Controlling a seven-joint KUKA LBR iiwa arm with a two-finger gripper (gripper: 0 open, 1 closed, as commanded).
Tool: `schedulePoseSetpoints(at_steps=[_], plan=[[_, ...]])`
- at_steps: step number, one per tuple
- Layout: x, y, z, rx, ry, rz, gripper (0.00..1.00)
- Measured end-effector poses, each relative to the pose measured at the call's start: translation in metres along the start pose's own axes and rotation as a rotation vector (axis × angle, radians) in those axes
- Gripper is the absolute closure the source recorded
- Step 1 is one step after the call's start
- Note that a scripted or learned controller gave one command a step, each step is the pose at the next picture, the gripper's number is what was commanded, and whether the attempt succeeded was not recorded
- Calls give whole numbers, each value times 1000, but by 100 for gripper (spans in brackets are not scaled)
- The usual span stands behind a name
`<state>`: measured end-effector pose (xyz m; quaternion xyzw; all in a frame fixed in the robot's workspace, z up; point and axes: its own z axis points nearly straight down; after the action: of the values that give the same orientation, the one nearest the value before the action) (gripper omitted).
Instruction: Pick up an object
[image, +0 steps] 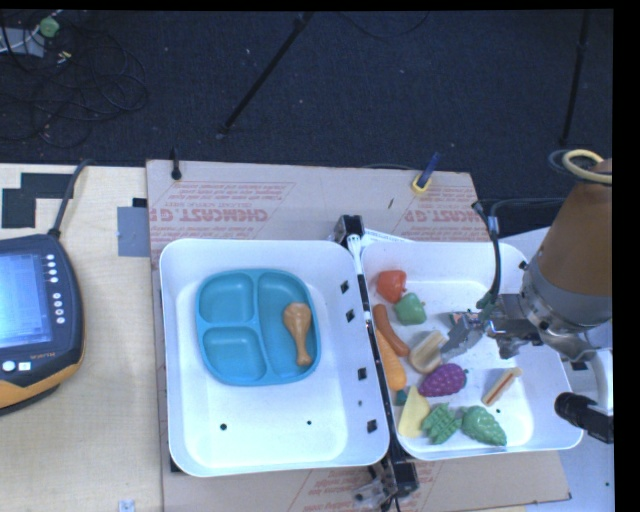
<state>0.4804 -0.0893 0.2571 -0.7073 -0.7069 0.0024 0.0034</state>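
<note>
Approach step: gripper over the right bin, nothing held.

We see the gripper (462, 333) low in the right bin (535, 430), its fingers slightly apart with nothing between them, just beside the tan piece (428, 351) and just far of the purple grapes (442, 379). We judge the pick not yet made. The next move calls for centring over one toy, descending, then closing. A chicken drumstick (298, 330) lies on the blue tray (230, 345) in the left bin (190, 440).
</note>
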Motion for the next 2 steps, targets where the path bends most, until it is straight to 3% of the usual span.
schedulePoseSetpoints(at_steps=[1, 2], plan=[[-20, 35, 165, 7, -3, 2, 0], [0, 120, 169, -8, -5, -3, 0]])
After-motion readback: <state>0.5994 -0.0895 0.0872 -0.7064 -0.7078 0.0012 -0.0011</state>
